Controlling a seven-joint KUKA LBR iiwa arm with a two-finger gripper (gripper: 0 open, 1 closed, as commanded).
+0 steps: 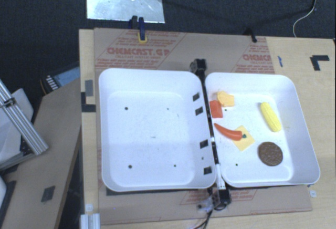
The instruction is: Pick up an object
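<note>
Bench's right bin (pixel 251 169) holds a stubby yellow corn cob (pixel 270 116); end effector state unclear.

We see two plain white bins: the left bin (pixel 149 128) and the right bin (pixel 299 133). In the right one lie a yellow corn cob (pixel 270 116), a round speckled brown patty (pixel 270 154), a red-orange chilli (pixel 229 131) on a yellow slice (pixel 245 141), a red-orange block (pixel 216 108) and a pale yellow piece (pixel 226 99). The tabletop (pixel 157 49) is tan with reddish lettering.
</note>
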